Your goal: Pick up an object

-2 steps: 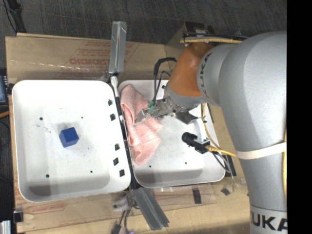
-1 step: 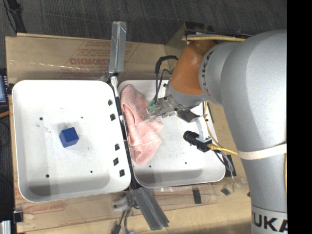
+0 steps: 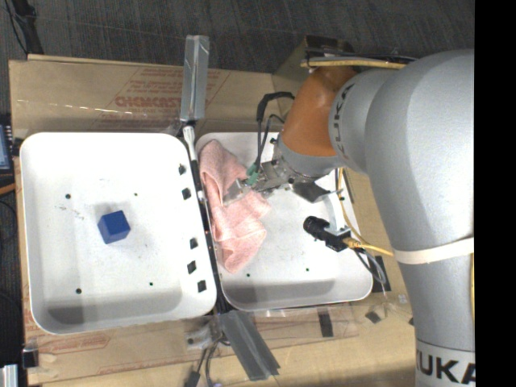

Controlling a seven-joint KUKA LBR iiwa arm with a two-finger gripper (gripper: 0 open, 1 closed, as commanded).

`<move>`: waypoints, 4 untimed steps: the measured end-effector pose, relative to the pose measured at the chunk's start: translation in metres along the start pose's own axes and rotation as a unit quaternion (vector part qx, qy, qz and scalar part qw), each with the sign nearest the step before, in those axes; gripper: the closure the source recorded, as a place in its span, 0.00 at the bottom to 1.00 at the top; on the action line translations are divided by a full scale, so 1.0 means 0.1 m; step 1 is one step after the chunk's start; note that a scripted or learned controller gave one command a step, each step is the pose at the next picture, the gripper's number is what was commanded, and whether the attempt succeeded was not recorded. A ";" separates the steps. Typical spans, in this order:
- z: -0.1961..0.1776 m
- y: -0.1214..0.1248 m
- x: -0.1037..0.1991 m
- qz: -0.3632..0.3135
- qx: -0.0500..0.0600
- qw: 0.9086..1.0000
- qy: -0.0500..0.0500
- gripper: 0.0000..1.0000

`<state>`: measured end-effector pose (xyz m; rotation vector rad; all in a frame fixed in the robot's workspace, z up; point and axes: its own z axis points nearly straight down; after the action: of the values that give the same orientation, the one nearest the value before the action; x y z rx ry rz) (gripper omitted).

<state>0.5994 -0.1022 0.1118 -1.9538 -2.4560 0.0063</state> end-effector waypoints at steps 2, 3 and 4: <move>0.20 -0.12 -0.05 -0.067 -0.001 0.998 0.001 0.00; 0.10 -0.12 -0.06 -0.069 0.000 0.998 0.001 1.00; 0.10 -0.12 -0.06 -0.069 0.000 0.998 0.001 0.00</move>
<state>0.5891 -0.1104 0.1019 -1.7800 -2.5835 0.0041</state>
